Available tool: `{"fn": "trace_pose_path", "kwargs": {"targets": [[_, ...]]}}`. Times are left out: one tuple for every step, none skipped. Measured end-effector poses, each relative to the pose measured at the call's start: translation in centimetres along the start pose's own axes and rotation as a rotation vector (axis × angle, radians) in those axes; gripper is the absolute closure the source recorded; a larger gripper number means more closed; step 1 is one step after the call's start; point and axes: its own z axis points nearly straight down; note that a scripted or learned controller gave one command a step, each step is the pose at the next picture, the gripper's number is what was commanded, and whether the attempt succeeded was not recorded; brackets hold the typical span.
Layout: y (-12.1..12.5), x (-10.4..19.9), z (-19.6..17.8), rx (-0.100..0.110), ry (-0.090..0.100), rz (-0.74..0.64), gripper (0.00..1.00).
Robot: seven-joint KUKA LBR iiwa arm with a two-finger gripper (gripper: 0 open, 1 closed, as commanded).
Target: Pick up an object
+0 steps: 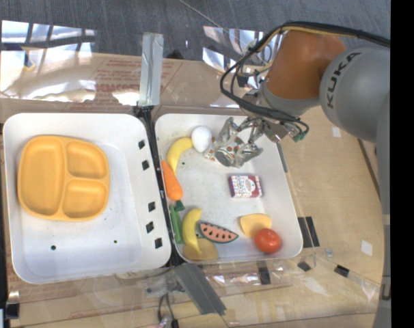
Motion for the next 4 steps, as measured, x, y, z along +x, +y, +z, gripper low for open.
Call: {"fn": "trace_pose_path", "kwargs": {"targets": [[4.2,-3.3,-8.3,0.009,-0.01,0.328,1.0],[8.5,-6.2,-12.6,0.008,-0.01,0.3,1.0],[14.0,-10.0,-8.5,0.003,-0.003,0.654,1.0],[12.3,-8.3,-16.8,0.007,-0.011,0.918,1.0]]}}
